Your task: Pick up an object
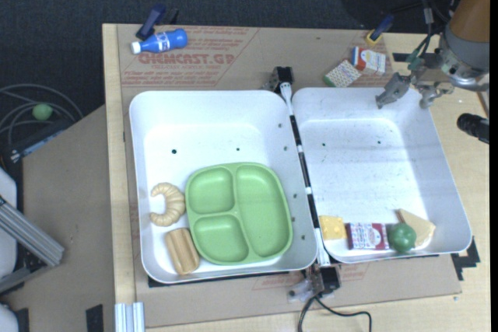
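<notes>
My gripper point(408, 93) hangs over the far right corner of the right bin point(373, 159), its two fingers spread open with nothing between them. Along that bin's near edge lie a yellow cheese block point(332, 228), a red and white carton point(366, 236), a green ball point(402, 238) and a pale yellow wedge point(420, 225). In the left bin point(194, 128) sit a green divided plate point(236, 211), a tan croissant point(166, 203) and a tan bread piece point(182, 250).
A blue and white bottle point(159, 41) lies on the bench behind the left bin. Small cartons point(354, 68) sit behind the right bin near the arm. A black divider point(298, 159) runs between the bins.
</notes>
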`<state>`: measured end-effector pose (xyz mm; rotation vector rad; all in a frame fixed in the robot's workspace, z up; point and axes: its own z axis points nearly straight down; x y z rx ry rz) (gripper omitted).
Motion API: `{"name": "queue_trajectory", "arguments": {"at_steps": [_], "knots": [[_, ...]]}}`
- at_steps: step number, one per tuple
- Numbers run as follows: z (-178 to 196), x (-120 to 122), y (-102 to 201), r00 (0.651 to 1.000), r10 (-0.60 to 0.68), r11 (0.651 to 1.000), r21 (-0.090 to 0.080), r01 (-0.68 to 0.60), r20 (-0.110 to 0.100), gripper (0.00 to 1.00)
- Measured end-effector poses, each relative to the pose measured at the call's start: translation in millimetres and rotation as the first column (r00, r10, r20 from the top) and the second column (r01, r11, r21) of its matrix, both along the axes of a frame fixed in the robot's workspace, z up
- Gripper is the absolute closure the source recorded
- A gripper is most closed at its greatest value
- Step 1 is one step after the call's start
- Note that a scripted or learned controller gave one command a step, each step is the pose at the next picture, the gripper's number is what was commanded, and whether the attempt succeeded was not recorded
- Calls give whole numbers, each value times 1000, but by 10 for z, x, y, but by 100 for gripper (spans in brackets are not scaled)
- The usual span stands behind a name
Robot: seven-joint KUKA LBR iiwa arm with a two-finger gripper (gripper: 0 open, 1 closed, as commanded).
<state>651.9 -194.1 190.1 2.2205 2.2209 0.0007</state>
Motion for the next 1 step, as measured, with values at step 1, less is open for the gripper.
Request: {"name": "queue_trajectory", "arguments": {"at_steps": [1], "knots": [[28, -271, 700, 1000, 2, 1000, 2, -2, -2, 0]]}}
